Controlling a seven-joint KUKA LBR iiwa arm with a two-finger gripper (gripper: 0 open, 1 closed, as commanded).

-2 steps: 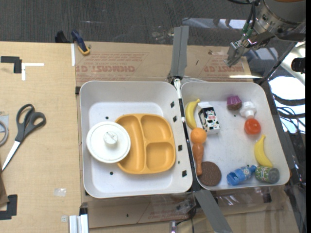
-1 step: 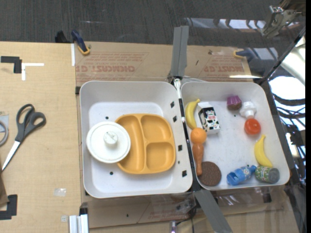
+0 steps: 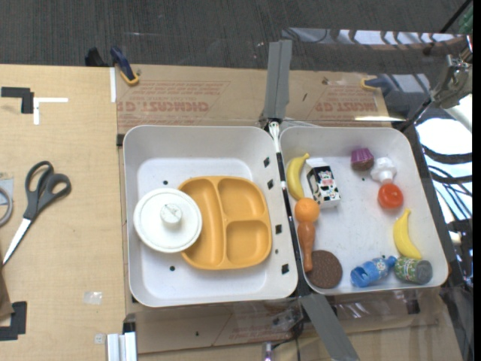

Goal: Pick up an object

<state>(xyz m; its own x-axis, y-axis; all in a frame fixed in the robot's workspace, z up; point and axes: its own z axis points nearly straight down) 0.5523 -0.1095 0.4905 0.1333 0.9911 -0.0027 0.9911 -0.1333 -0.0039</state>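
The right bin (image 3: 421, 173), right of centre in the frame, carries the pickable things: a banana (image 3: 295, 174) and a black-and-white carton (image 3: 323, 183) at its left wall, a carrot (image 3: 307, 228) above a brown disc (image 3: 325, 268), a purple cup (image 3: 362, 158), a red ball (image 3: 390, 195), a second banana (image 3: 406, 235) and a blue bottle (image 3: 372, 271). The left bin (image 3: 143, 145) holds a yellow divided tray (image 3: 229, 224) with a white lid (image 3: 167, 218) overlapping its left edge. How the end effector stands cannot be told; scissors (image 3: 37, 194) lie on the surface at far left.

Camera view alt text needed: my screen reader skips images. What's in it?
Two white bins sit side by side on a bench. The left bin holds a yellow divided tray and a white lid; the right bin holds two bananas, a carrot and small toys.
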